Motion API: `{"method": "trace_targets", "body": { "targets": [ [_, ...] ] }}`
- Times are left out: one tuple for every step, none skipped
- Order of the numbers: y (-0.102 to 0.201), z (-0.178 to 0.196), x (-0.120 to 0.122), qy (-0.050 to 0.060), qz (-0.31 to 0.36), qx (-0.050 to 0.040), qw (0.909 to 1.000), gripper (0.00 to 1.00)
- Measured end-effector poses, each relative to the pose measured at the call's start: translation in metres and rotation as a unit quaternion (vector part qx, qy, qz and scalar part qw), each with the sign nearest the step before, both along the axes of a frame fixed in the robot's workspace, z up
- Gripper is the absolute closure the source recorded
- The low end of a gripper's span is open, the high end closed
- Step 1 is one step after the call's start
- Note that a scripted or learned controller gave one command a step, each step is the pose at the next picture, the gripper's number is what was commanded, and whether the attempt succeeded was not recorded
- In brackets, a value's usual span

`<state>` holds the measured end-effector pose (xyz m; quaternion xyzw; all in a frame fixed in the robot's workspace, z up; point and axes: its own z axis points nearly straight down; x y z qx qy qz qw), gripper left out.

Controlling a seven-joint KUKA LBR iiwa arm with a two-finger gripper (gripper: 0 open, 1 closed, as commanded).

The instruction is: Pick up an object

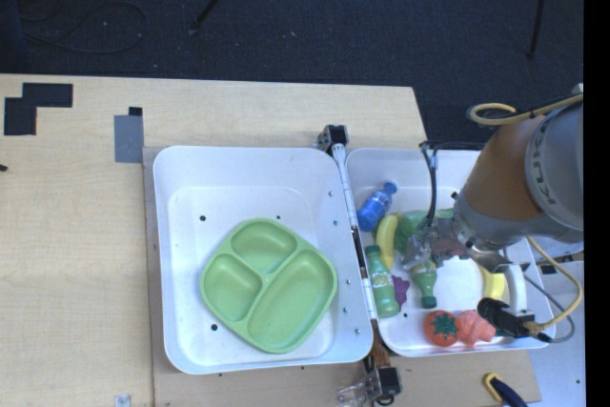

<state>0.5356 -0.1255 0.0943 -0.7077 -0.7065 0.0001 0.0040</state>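
Item: small green bottle [422, 282], lying in the right bin [448, 347] directly under the gripper [419, 253], neck toward the near wall, with a reddish cap end. Likely a light, hollow plastic toy: stiff, smooth and rounded, so prone to roll or squirt out of a pinch; best taken across the middle of the body, not at the tapered neck. Colour mid-green, glossy, partly masked by the gripper hardware above it. Gripper: low in the bin among the clutter, its tip blurred against the objects; how far it is spread, and whether anything is in it, cannot be told. Adjacent, same bin: a yellow banana-shaped piece [386, 234] just left of the gripper; a blue bottle [376, 204] farther back; a long green bottle [382, 282] against the dividing wall; a purple scrap [401, 289] between the two green bottles; an orange tomato-like toy [441, 328] and a pink piece [474, 327] near the front wall; a yellow block [494, 285] to the right. Left bin [181, 195]: one green divided plate [269, 284], lying flat, well apart from the gripper. Bench [67, 253]: pale wood.
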Motion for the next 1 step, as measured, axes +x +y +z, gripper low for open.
{"method": "trace_targets", "body": {
  "targets": [
    [0.0513,0.1564,-0.0352,-0.002,0.001,-0.0026,1.0000,1.00]
  ]
}}
